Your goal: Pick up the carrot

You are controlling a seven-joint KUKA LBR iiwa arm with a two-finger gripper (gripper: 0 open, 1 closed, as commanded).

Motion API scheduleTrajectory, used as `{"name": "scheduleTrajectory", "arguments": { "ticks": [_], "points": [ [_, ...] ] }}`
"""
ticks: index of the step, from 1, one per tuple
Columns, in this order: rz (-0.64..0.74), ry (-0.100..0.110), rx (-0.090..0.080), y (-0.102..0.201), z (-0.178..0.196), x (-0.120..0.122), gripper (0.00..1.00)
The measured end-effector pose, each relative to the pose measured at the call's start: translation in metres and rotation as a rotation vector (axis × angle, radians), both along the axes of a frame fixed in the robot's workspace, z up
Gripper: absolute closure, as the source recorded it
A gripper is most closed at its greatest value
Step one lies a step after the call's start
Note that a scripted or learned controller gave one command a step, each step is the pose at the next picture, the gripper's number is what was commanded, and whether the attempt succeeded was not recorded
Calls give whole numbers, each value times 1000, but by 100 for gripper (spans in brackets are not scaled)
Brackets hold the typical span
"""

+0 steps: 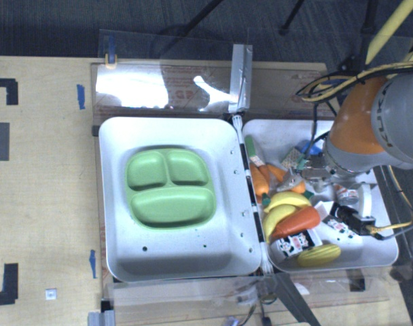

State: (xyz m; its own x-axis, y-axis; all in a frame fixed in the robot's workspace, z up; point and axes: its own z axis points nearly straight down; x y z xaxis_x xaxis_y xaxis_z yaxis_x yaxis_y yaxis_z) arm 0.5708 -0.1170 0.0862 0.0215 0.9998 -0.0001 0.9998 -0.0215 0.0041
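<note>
Right-of-centre frame: grey arm's claw (314, 176), its opening impossible to tell, above the tapered orange carrot (296, 221) in the right shallow white bin (386, 248).

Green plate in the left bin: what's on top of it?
Nothing rests on the green divided plate; its three compartments show bare. It sits in the left bin, covering the floor beneath it. The carrot lies in the right bin.

A robotics lab: plywood bench (43, 182), tripod legs (301, 5), loose cables (342, 80).
</note>
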Motion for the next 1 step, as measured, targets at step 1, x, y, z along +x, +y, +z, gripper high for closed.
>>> {"name": "scheduleTrajectory", "arguments": {
  "ticks": [1],
  "points": [
    [-1,-2,0,0,9,1,100]
  ]
}}
